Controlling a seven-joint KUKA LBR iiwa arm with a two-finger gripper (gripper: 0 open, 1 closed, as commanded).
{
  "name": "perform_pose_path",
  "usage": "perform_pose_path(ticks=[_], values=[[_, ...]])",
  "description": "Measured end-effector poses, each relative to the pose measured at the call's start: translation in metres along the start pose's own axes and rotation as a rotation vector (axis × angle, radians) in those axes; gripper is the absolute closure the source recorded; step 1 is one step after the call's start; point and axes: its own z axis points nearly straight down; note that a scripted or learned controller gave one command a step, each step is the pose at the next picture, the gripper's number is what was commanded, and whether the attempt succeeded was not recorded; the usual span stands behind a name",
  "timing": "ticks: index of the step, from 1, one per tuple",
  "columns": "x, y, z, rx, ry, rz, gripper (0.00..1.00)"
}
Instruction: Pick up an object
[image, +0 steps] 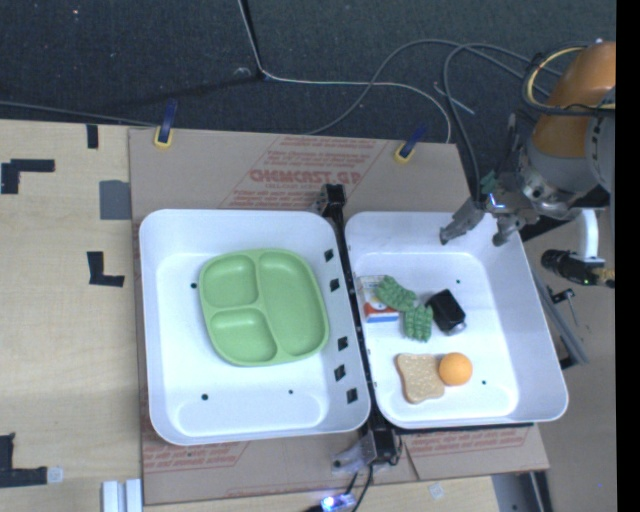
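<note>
**Pick not started: claw open, nothing in it**

Claw (480, 229) sits over the top rim of the right bin (535, 330), at about 1 o'clock from that bin's contents. Fingers (455, 228) are spread, nothing between them. It is well apart from every object, so no grasp yet.

Candidates, all lying on the right bin's floor:
- orange ball (456, 369), at 5 o'clock in the cluster, touching the toast slice (419, 377) on its right side
- black block (447, 310), near bin centre, just beside the green toy (407, 309)
- green toy, knobbly, two lobes, partly over a small red-and-white card (377, 309) at 9 o'clock of it

Left bin (160, 300) carries a green divided plate (263, 306), untouched.

Judgement: task at zero. Left to do: choose a target, descend, close, lift. The black block looks the nearest to the claw, roughly 7 o'clock from it. The ball may roll away from the fingers; toast lies flat, hard to get under.
</note>
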Motion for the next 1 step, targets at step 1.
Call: perform_pose_path(ticks=[1], values=[[0.0005,0.0032,-0.0091,-0.014,-0.003,-0.003,0.00]])
